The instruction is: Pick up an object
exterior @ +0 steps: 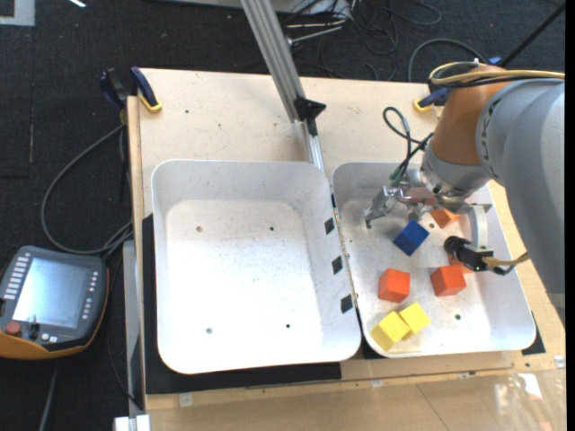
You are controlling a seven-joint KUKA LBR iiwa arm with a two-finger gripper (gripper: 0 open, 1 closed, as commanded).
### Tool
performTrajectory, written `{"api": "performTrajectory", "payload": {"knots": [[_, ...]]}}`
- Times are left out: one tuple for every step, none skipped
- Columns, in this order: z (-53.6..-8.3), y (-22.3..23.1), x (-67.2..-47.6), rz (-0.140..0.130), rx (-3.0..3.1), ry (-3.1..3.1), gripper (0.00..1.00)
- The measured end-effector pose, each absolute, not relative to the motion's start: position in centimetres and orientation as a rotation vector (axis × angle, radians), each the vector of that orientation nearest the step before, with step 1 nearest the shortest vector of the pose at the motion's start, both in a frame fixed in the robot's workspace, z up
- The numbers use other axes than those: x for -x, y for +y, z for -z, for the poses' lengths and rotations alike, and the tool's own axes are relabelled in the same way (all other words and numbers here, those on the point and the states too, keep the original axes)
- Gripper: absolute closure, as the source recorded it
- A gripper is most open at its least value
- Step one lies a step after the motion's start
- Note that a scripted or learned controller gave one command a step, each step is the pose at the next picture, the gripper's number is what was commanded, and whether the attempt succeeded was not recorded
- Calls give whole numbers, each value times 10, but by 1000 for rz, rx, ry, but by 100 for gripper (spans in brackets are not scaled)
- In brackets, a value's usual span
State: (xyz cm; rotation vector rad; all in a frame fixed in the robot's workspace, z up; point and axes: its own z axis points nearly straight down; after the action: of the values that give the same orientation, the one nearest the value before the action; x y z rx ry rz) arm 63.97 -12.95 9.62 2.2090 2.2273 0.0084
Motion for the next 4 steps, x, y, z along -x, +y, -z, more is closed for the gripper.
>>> {"api": "performTrajectory", "payload": {"knots": [[-140,-162,-600,1,-2225,2216,0],[-192,-102,-625,-10,-2208,2226,0],[-115,-139,-596,-5,-2214,2223,0],[-95,-117,-536,2,-2226,2221,0]]}}
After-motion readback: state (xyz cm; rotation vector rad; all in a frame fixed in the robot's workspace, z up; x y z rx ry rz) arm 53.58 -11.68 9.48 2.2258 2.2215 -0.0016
